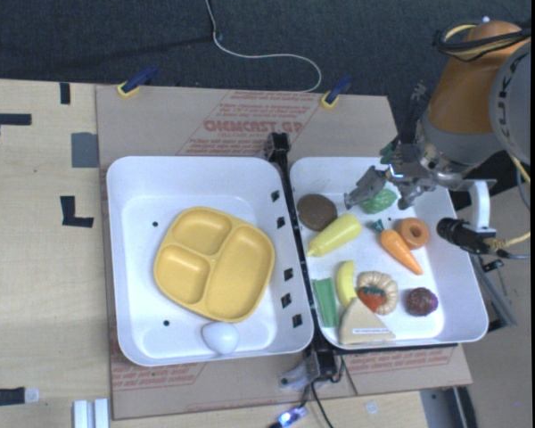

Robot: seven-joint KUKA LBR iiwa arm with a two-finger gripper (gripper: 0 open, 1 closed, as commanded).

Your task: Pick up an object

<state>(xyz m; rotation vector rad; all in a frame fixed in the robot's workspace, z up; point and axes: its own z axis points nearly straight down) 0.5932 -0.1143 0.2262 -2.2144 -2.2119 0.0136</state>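
The end effector hangs over the far part of the right shallow white bin, directly above a green leafy plastic toy vegetable. Its two fingers appear spread apart, one on each side of the green piece; whether they touch it cannot be told, and nothing is seen clamped between them.

Candidate objects lie close together in the right bin: a round brown disc, a yellow corn-shaped toy, an orange toy carrot, a small orange ring, a yellow banana-shaped piece, a flat green strip, a dark red berry-like toy and a pale wedge bearing a label.

Recommended procedure for the step in hand:
1. Centre the fingers on the green piece, clear of the corn toy and the carrot beside it.
2. Descend until the fingertips are near the bin floor; the piece looks low and soft-edged.
3. Close fully before lifting, then rise straight up.

The left white bin holds a yellow three-compartment plastic tray and a small white egg-shaped object.

Writing: the cardboard sheet on the table carries red mirrored print, seemingly "CHEMGREAT"; the wedge label is too small to read.
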